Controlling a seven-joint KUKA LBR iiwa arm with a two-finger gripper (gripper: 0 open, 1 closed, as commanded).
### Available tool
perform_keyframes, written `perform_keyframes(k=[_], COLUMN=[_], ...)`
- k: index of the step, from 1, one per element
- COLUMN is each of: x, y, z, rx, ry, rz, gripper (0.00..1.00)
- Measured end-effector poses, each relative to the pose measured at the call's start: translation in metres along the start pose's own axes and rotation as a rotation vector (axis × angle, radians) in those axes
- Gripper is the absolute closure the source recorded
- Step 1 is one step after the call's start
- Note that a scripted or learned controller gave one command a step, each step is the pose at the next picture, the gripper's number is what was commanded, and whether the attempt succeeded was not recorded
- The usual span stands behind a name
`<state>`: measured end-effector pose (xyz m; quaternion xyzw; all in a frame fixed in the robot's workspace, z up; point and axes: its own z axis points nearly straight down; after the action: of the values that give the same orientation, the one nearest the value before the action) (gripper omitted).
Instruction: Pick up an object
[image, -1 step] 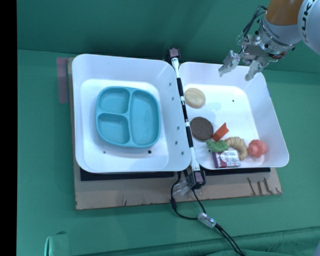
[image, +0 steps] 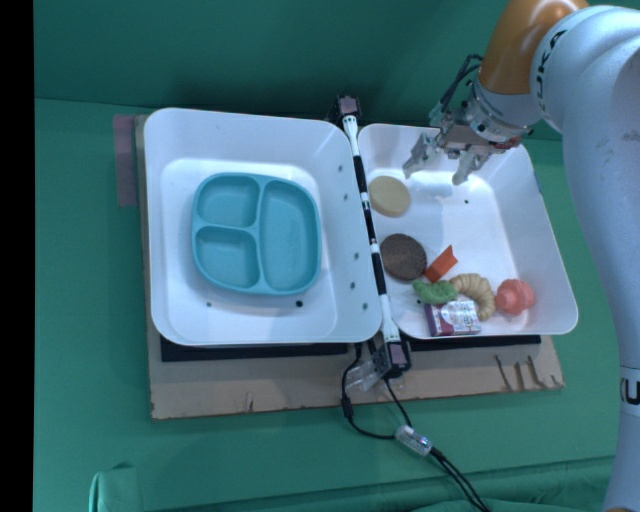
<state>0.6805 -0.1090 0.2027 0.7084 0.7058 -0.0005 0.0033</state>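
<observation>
1. The claw (image: 442, 165) hangs over the far part of the right bin (image: 545, 235), and its two fingers are spread apart with nothing between them.
2. The nearest thing is the pale round disc (image: 389, 196). It lies just to the left of the claw and a little toward the near side of the bin.
3. The disc is round and flat, so it has no long axis and points in no direction. I judge that any turning of the fingers would suit it, but a flat thing gives little height to pinch.
4. The brown round disc (image: 403, 256) lies further toward the near side, below the pale one.
5. The other things are well apart from the claw, at the near edge: the orange wedge (image: 441, 264), the green piece (image: 433, 291), the croissant (image: 477, 292), the red-orange lump (image: 515, 295) and a small packet (image: 454, 316).
6. The croissant is the one with a clear long axis; it lies curved, roughly across the bin.
</observation>
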Motion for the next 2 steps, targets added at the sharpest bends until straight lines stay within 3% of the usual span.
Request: perform_keyframes(k=[1,2], x=[0.0083,0.0059], y=[0.0202,0.0199], z=[0.0147,0.0160], rx=[0.009,0.010], ry=[-0.004,0.000], rz=[-0.001,-0.002], gripper=[0.00,0.00])
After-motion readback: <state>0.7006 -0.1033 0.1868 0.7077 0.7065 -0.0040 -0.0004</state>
